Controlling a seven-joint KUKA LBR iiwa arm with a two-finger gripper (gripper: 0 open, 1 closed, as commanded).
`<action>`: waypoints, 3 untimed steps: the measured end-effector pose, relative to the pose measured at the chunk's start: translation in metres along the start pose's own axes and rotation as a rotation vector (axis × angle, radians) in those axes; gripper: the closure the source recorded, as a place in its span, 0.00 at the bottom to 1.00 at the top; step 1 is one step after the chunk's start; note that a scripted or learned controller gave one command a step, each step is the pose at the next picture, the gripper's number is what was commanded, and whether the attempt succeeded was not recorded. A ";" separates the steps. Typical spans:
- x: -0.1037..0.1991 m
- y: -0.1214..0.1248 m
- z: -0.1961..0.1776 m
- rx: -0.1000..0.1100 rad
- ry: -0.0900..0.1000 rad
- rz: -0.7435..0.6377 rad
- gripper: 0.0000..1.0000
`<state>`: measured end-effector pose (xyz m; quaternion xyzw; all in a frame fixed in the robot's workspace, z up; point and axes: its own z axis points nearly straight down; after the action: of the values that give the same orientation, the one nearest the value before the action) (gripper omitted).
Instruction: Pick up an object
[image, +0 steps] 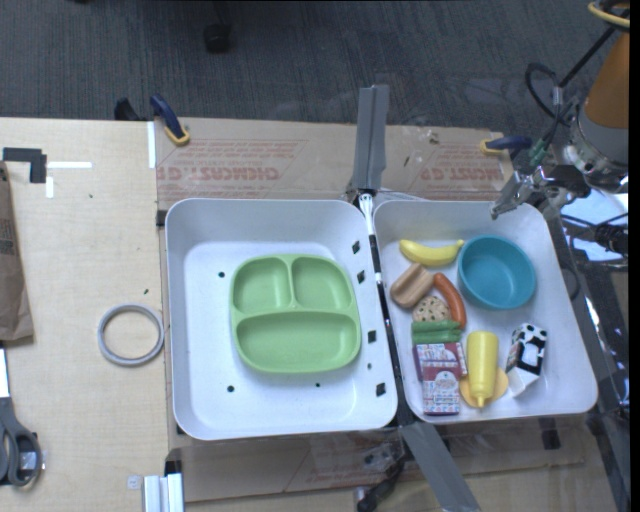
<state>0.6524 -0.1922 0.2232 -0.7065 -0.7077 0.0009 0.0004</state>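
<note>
1. I see the arm (607, 90) at the upper right of the frame, with the gripper (522, 190) hanging over the top right corner of the right bin (570, 330).
2. I cannot tell from here whether it is open or closed; nothing visible sits in it.
3. In the right bin lie a banana (432, 251), a blue bowl (497, 272), a hot dog (412, 285) and a sausage (452, 298) near the top.
4. Lower down I see a cookie (431, 310), a red carton (438, 375), a yellow bottle (481, 366) and a black-and-white carton (527, 350).
5. The left bin (195, 330) holds a green plate (295, 313) with three compartments.
6. A tape ring (131, 333) lies on the bench at the left.
</note>
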 end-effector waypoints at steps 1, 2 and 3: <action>0.024 0.007 0.117 -0.010 -0.003 0.024 0.00; 0.071 -0.064 0.131 -0.003 0.000 0.002 0.00; 0.094 0.007 0.131 -0.002 0.000 -0.092 0.00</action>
<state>0.6591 -0.0981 0.0920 -0.6733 -0.7394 0.0003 -0.0005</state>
